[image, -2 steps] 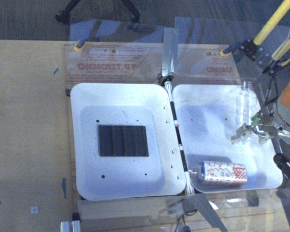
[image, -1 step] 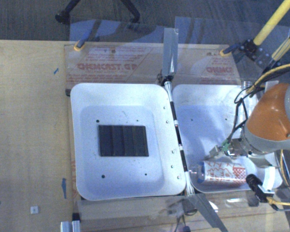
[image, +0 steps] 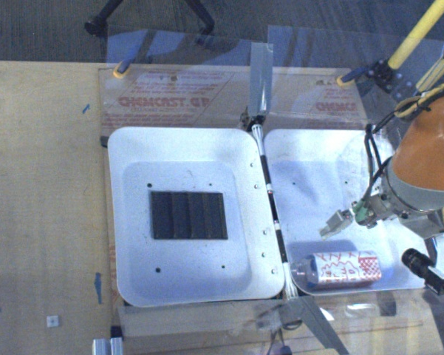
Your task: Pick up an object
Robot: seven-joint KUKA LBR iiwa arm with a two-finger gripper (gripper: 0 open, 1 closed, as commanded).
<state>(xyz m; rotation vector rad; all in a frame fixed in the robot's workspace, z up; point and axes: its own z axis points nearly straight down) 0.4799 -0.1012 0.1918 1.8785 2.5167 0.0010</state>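
On the tan wooden table, the left shallow white bin holds a dark ribbed rectangular pad at the frame's centre-left. In the right shallow white bin, a clear plastic bottle with a red-and-white patterned label lies on its side at the lower right, just below the tool and apart from it. The grey arm with its orange band reaches in from the right edge, the tool pointing left and slightly down; whether it is wide or narrow cannot be told.

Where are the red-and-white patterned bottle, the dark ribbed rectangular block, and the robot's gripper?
Red-and-white patterned bottle (image: pixel 343 268): camera view, middle of its label.
Dark ribbed rectangular block (image: pixel 188 215): camera view, centre of its top face.
Gripper (image: pixel 332 228): camera view, at its fingertips.
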